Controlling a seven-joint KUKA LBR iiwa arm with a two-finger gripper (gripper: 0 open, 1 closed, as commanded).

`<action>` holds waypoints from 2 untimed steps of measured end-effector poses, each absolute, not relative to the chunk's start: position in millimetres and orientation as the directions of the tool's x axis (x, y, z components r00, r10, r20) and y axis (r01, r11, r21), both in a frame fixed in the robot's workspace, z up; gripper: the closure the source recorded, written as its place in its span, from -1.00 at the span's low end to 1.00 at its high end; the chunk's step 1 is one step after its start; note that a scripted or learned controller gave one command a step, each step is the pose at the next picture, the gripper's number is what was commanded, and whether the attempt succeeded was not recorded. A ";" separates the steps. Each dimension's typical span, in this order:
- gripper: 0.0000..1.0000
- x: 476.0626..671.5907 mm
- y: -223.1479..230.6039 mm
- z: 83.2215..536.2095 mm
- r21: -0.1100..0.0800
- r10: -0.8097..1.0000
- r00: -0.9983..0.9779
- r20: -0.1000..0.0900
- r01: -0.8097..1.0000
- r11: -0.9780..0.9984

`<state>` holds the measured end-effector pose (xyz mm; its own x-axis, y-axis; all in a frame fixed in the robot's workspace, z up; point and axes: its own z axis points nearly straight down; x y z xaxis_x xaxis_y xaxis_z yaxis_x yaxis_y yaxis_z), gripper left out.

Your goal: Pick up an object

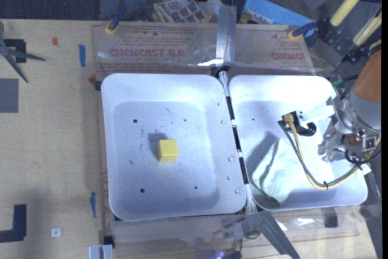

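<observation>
The yellow block (168, 150) lies alone on the flat floor of the left bin (121, 91), near its middle and well apart from every sloped wall, so a descent from above has open room on all sides. The gripper (337, 144) hangs over the right bin (267, 91), near its right rim, with a yellow cable (303, 161) looping below it; whether it is spread or pressed together I cannot tell. Reaching the block probably means crossing the raised divider (233, 130) between the bins
</observation>
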<state>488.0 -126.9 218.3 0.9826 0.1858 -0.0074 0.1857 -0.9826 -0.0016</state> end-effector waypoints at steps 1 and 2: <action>1.00 514.1 -102.6 330.3 0.000 0.537 0.843 -0.002 0.537 -0.843; 1.00 492.1 -92.5 410.4 0.000 0.638 0.770 -0.002 0.638 -0.770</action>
